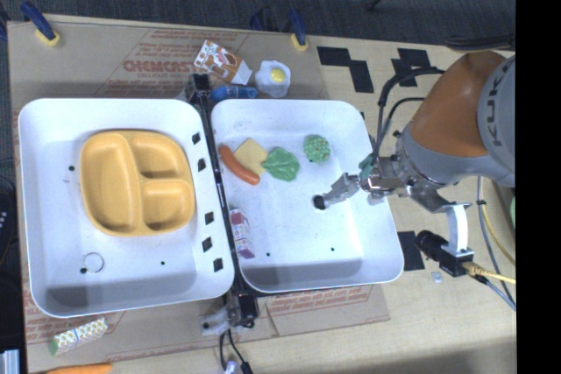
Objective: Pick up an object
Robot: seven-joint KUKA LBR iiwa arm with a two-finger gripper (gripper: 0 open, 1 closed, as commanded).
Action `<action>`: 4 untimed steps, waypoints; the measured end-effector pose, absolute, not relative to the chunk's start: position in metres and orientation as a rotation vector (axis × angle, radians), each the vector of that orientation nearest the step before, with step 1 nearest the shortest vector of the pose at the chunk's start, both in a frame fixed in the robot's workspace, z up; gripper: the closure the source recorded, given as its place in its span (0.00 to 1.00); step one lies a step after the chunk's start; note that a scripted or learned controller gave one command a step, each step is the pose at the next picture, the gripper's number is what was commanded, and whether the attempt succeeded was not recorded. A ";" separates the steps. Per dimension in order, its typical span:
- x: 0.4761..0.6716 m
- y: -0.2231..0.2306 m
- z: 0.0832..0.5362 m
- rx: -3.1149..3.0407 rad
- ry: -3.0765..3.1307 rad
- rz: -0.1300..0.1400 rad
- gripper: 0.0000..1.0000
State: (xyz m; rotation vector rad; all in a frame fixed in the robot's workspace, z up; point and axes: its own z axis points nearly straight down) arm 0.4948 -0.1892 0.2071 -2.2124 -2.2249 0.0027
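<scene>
Yellow tray (136, 181) fills the left bin (39, 188); in the right bin (351, 250) lie a carrot (238, 164), a cheese wedge (252, 153), a lettuce leaf (280, 163) and broccoli (316, 147), all untouched. The gripper (326, 197) hovers beside them, jaws unclear, so picking remains undone.

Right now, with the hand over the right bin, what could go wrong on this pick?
1. The hand is above bare bin floor; closing here would likely grab nothing.
2. The sausage, cheese wedge and lettuce leaf lie bunched together, so a grasp may catch two or nudge one away.
3. The broccoli looks rounded and might roll.
</scene>
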 end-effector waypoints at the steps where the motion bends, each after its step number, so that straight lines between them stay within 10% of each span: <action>1: 0.542 -0.135 0.096 -2.464 -1.939 0.005 0.00; 2: 0.617 -0.105 0.092 -2.597 -1.761 0.004 0.00; 3: 0.617 -0.104 0.102 -2.587 -1.768 0.008 1.00; 4: 0.587 -0.045 0.192 -2.454 -1.957 0.003 1.00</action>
